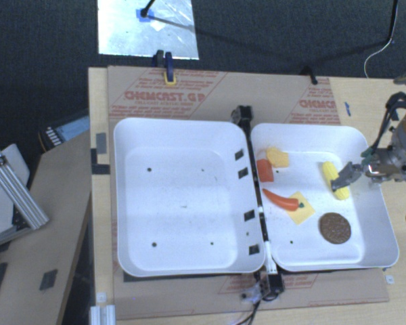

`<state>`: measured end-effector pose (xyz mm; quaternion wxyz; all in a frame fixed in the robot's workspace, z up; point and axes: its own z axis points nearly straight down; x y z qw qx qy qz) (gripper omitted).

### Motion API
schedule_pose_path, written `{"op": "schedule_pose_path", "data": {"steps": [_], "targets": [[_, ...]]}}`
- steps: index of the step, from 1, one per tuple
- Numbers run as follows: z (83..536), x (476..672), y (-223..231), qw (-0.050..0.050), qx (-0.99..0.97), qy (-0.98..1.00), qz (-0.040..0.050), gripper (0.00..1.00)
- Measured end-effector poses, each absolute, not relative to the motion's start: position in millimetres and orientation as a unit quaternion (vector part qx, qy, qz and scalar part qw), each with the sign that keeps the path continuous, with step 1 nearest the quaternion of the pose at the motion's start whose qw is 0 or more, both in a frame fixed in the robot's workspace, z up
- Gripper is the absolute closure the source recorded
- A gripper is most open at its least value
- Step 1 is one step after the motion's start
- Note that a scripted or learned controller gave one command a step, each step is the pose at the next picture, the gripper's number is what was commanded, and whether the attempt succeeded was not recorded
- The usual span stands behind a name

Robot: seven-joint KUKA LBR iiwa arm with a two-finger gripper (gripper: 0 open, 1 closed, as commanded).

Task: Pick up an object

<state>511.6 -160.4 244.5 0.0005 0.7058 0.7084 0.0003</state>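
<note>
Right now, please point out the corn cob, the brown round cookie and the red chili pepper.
corn cob (pixel 333 176): camera view, on its yellow middle.
brown round cookie (pixel 335 227): camera view, on its centre.
red chili pepper (pixel 280 198): camera view, on its red body.

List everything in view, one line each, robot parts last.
Corn cob: one, yellow, right bin, at the gripper's tip.
Chilli pepper: one, red-orange, right bin, middle.
Flat cheese slice: one, yellow, under the chilli's end.
Yellow chunk: one, right bin, upper left.
Orange-red piece: one, beside the divider.
Brown disc: one, right bin, lower right.
White bins: two, side by side.
Metal sheet: one, silver, top.
Gripper: one, grey, from right.
</note>
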Motion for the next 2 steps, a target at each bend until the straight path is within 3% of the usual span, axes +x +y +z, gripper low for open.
{"op": "schedule_pose_path", "data": {"steps": [1, 2], "targets": [[177, 530.8, -209, -0.001, 0.708, 0.707, -0.0016, 0.00], [263, 581.3, -206, 0.006, 0.705, 0.710, 0.0029, 0.00]]}}
